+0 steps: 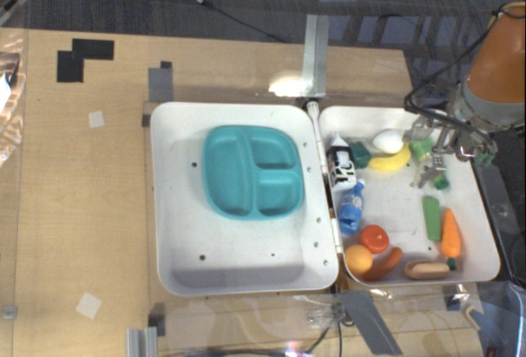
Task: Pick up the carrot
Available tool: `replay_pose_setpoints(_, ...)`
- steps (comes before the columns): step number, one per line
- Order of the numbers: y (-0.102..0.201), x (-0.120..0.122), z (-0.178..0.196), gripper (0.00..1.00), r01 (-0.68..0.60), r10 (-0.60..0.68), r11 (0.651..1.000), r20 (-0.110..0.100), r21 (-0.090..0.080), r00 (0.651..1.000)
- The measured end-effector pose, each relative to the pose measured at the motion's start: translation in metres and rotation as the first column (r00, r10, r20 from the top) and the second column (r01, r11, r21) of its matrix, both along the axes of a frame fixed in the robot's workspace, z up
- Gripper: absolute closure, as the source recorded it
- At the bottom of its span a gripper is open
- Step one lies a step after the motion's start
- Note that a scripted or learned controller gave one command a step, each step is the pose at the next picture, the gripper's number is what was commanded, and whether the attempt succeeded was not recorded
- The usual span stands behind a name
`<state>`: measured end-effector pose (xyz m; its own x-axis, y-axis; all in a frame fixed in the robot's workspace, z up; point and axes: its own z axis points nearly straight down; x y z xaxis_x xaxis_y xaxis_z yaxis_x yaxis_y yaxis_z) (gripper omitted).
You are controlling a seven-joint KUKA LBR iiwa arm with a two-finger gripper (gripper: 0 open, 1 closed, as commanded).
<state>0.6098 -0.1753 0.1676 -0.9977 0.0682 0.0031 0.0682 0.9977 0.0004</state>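
- Two white bins on the table (pixel 74 224): the left bin (pixel 173 265) holds one teal divided tray (pixel 251 171).
- The right bin (pixel 481 207) holds one carrot (pixel 450 234) near its right wall, just beside one green stick (pixel 432 218).
- Also there: one egg (pixel 388 141), one banana (pixel 389 163), one tomato (pixel 374 238), one orange (pixel 357 257), two sausages, one blue bottle (pixel 351 208).
- The tool (pixel 434 158) hangs over the bin's upper right, well apart from the carrot; its grip I cannot tell.
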Motion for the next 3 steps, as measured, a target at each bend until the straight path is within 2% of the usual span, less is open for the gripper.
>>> replay_pose_setpoints(1,-0.031,-0.083,-0.078,0.00,-0.006,0.006,1.000,0.017,-0.004,1.000)
replay_pose_setpoints(2,-0.007,-0.117,-0.077,0.00,0.202,-0.202,0.979,0.022,-0.002,0.979)
replay_pose_setpoints(3,-0.007,-0.114,-0.065,1.00,0.196,-0.196,0.981,0.029,-0.003,0.980)
